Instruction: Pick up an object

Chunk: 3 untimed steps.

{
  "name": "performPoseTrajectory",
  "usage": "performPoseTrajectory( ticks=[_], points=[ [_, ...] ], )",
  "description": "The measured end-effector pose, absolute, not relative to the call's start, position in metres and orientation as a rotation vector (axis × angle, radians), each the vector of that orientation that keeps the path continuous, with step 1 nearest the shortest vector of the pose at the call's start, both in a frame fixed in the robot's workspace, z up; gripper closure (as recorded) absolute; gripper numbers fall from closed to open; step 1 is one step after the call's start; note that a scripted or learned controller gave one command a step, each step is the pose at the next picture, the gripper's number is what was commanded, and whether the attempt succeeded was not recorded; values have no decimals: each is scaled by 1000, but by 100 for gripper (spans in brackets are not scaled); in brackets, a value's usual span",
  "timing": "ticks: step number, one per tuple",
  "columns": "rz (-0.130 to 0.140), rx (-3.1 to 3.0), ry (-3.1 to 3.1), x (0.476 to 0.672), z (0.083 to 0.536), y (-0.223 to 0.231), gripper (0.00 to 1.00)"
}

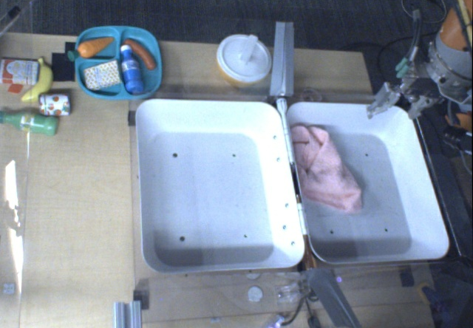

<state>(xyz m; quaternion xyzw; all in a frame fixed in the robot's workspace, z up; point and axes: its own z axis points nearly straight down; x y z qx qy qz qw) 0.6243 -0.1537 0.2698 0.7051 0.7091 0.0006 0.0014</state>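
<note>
Grey arm with gripper [395, 97] poised over the right bin's [425, 193] far right corner.
Its 2 fingers stand apart, clamping nothing. A crumpled pink cloth [325, 168], soft and folded, lies in that bin's left half, against the wall. The left bin [151, 171] is smooth white plastic. On the wooden bench [66, 208], far left, sits a blue tray [151, 46] of toy food.

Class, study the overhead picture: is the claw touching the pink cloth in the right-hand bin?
Apart. In the camera view the claw sits at the bin's upper right corner, while the pink cloth lies against the bin's left wall, with bare white bin floor between them.
</note>
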Motion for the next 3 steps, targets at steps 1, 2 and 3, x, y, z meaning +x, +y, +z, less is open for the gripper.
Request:
performPoseTrajectory(
  ticks=[1,2,3],
  points=[
    [0,2046,2385,578,146,-99,0],
    [19,1963,2435,568,93,-132,0],
    [20,1929,2455,540,94,-143,0]
  ],
)
